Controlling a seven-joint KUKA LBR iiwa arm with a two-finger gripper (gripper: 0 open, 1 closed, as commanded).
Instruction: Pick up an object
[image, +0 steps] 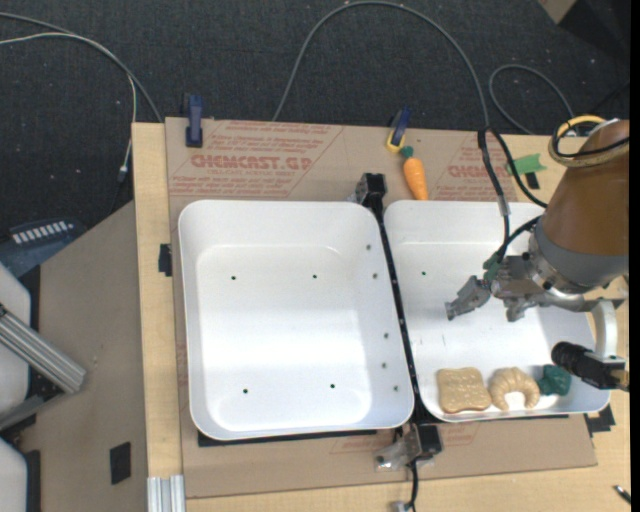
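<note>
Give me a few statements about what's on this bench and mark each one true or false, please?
1. The toy carrot lies on the cardboard outside both bins. True.
2. The cracker-like piece lies in the left bin. False: it lies in the right bin, near its front edge.
3. The croissant-shaped piece sits right beside the cracker-like piece. True.
4. The tool is gripping the carrot. False: it hangs over the right bin, well apart from the carrot.
5. A small green object lies in the right bin beside the croissant-shaped piece. True.
</note>
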